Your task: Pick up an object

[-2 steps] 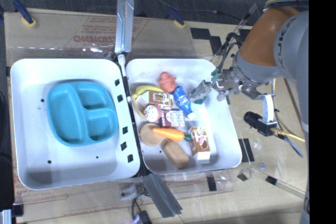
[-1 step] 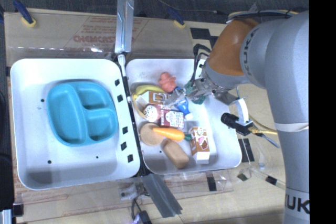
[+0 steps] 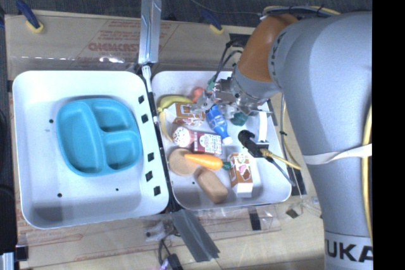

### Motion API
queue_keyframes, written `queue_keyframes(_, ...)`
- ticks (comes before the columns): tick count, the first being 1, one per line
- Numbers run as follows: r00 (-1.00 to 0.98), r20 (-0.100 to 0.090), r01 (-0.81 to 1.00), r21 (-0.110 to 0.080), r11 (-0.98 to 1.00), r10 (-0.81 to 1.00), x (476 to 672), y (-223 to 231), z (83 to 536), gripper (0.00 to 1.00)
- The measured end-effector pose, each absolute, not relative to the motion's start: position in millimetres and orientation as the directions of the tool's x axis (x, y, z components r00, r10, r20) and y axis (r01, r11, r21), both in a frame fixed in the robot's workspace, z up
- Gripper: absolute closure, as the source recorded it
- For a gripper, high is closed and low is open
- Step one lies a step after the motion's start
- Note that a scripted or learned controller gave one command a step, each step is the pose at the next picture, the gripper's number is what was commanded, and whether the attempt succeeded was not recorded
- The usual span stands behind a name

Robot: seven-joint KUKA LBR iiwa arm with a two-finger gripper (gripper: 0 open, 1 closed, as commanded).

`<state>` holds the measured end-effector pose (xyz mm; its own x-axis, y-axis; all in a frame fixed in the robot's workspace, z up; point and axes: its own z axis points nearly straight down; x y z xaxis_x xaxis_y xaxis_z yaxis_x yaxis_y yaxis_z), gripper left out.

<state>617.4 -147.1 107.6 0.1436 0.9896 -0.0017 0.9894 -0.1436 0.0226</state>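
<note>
While the wrist [image 3: 252,89] sits low over the far end of the right-hand bin [image 3: 278,190], I cannot tell from my feed whether the jaws are apart or together; the metal parts there blur into the clutter beneath.

Everything I could pick lies in that bin. Closest under the wrist, a blue bottle [image 3: 218,122] lies at a slant. A brown carton [image 3: 188,113] is just beside it on the divider side, and a small teal thing [image 3: 239,116] is on its other side. A yellow banana [image 3: 172,101] curves along the wall by the divider, and a small reddish thing [image 3: 198,93] sits near the far rim, too small for me to name.

Toward the middle, a small white-and-red pot [image 3: 181,135] touches a dark red carton [image 3: 207,142]. An orange carrot [image 3: 204,161] lies across the edge of a tan disc [image 3: 178,164]. A brown bread roll [image 3: 214,185] rests near the bin's near wall, with a small juice carton [image 3: 242,172] just beside it.

The left-hand bin [image 3: 28,136] holds a blue divided tray [image 3: 100,135], well apart from the clutter. Both bins rest side by side on the pale surface [image 3: 76,28], which carries red lettering along its far edge. The grey arm [image 3: 323,92], with its orange band [image 3: 256,57], reaches in from the right.
</note>
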Motion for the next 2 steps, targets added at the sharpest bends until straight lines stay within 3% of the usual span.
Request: queue_keyframes(2,-0.048,0.001,0.999,0.023,0.048,0.999,638.7,-160,107,0.00)
